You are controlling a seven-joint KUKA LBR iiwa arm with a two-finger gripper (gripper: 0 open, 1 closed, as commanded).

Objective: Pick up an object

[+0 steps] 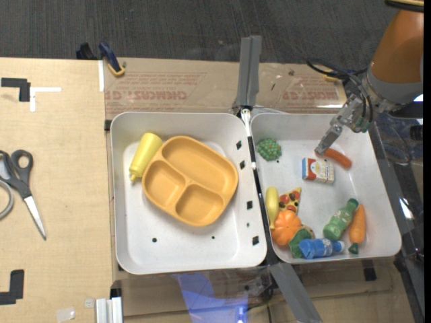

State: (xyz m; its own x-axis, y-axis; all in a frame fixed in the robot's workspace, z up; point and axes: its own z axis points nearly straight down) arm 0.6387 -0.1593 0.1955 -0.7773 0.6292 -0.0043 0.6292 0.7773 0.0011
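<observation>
My gripper (324, 148) hangs low in the right bin (380, 180), near its back right corner. Its tip is just left of and above a small red-orange chili-shaped toy (339, 158). Nothing visibly hangs from it. A red and white carton (318, 170) lies just below the tip. Further left sits a green broccoli toy (269, 149). Along the bin's front lie a yellow piece (271, 200), a pizza-like slice (291, 198), an orange pumpkin (285, 227), a blue bottle (320, 248), a green bottle (339, 221) and a carrot (357, 224).
The left bin (135, 247) holds an orange divided plate (190, 179) and a yellow bottle (144, 155). Scissors (23, 187) lie on the wooden bench at far left. A grey divider post (248, 73) stands between the bins at the back.
</observation>
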